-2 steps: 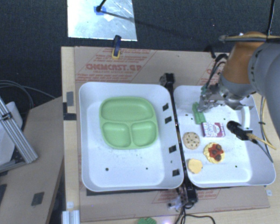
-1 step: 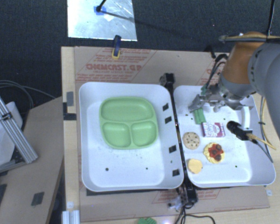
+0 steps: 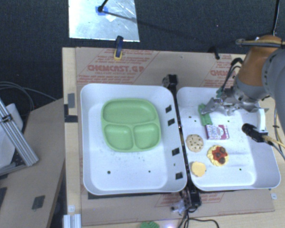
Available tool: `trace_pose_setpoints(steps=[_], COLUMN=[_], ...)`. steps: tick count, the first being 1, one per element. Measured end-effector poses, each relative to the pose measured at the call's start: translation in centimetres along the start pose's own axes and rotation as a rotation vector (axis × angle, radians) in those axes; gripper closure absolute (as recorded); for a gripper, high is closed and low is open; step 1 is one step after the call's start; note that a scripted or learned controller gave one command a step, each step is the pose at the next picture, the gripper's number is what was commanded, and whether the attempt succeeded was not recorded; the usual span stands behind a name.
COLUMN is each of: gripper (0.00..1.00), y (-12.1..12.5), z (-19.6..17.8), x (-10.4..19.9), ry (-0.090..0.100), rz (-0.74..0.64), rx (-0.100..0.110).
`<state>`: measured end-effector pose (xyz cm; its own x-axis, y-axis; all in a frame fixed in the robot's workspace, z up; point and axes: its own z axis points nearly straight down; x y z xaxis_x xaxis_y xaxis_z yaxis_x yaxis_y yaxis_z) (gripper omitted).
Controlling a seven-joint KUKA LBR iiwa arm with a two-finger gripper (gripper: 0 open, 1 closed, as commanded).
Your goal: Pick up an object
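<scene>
In the right bin [image 3: 256,175] lie a green strip-shaped piece [image 3: 205,118], a small pink and white box [image 3: 217,131], a brown cookie [image 3: 194,143], a yellow disc with red topping [image 3: 217,155] and a plain yellow disc [image 3: 198,168]. My gripper [image 3: 208,108] hangs low over the bin's far left part, right at the upper end of the green piece. Whether it touches that piece is unclear. Nothing is seen lifted off the bin floor.
The left bin [image 3: 95,175] holds a green divided plate [image 3: 131,124]. A ridge with black clips [image 3: 175,127] separates the two bins. The arm's grey and orange body [image 3: 263,72] looms over the right bin's far right corner.
</scene>
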<state>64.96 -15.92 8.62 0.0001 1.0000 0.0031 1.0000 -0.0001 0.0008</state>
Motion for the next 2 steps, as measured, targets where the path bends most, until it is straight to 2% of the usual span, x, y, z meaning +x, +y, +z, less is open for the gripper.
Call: trace_pose_setpoints(steps=[1,2], gripper=[0.0,0.0], y=[2.1,1.5], z=[0.0,-5.8], x=[2.1,-5.3], ry=[-0.004,-0.009], rz=[-0.006,0.003], rx=[-0.005,-0.007])
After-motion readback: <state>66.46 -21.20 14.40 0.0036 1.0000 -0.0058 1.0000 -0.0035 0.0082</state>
